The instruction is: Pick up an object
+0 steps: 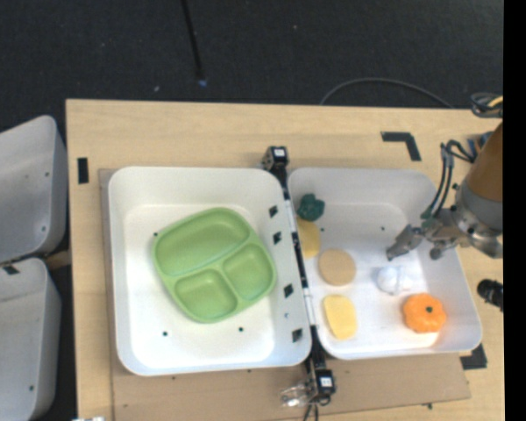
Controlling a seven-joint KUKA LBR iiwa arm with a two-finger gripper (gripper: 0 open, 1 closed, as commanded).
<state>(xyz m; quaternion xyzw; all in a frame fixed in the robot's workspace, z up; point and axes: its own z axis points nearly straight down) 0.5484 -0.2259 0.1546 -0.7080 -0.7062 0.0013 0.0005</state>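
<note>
Small crumpled white object (395, 278)

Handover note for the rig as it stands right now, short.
Claw: over the right bin, fingers apart, nothing between them.
Right bin contents: white object just below the claw, orange pumpkin-like toy at the near right corner, round tan disc, two yellow pieces, dark green item near the divider.
Left bin: green divided tray.
Done: nothing picked up yet.
Left: close on an object and lift it; the white one looks nearest.
</note>
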